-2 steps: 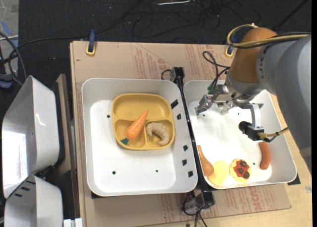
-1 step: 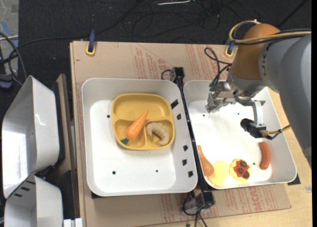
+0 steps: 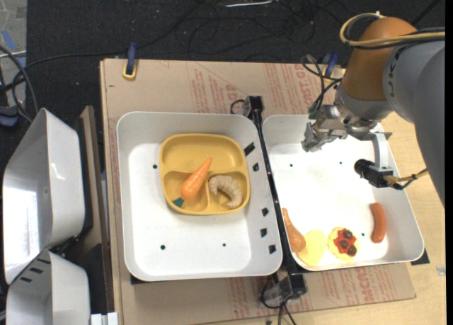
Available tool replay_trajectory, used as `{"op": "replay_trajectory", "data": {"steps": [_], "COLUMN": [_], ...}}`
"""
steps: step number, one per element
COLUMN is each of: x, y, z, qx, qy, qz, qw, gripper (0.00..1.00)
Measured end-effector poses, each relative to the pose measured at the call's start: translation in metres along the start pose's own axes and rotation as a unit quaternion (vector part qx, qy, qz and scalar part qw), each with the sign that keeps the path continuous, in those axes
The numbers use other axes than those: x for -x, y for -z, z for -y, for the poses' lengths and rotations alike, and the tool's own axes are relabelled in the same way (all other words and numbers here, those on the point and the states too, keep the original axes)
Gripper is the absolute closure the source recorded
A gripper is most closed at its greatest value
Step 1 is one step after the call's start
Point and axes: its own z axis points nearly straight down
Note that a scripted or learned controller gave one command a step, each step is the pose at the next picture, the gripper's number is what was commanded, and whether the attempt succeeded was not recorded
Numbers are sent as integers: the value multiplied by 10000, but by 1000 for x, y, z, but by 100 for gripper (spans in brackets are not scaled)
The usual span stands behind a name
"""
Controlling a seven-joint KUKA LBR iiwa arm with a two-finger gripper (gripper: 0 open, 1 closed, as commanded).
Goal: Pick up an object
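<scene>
The brown board (image 3: 212,86) covering the table carries faint red print running in diagonal lines; the letters are mirrored or upside down from here and I cannot read them as words. Nothing else in sight bears a legible label.

The arm (image 3: 396,54) comes in from the upper right of the frame, its grey body bulking along the right edge and the orange band rounding over the top. It bends down toward the upper part of the right bin (image 3: 407,246), and the hand (image 3: 316,141) hangs over that bin's upper left corner, close to the dividing wall between the two bins. From this angle I cannot tell how its fingers stand, and I see nothing between them. A small black part on a cable (image 3: 374,173) sits just below and to the right of the hand.

Along the lower edge of the right bin lie the loose things: an orange chicken drumstick (image 3: 292,231) at the lower left, a pale yellow disc (image 3: 316,247) touching it, a little tart with dark berries (image 3: 344,241) beside that, and a sausage (image 3: 379,222) further right, lying upright in the frame. All are well apart from the hand.

In the left bin (image 3: 141,246) a yellow divided plate (image 3: 177,150) holds a carrot (image 3: 196,178) and a pale shrimp (image 3: 226,190) in neighbouring compartments.
</scene>
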Motion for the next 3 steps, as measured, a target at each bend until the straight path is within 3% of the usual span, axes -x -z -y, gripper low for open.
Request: {"op": "replay_trajectory", "data": {"steps": [2, 3], "x": [-5, -56], "y": [116, 102], "z": [-2, -6], "qx": [15, -23], "qy": [22, 43], "qz": [4, -10], "qw": [10000, 10000], "gripper": [100, 100]}}
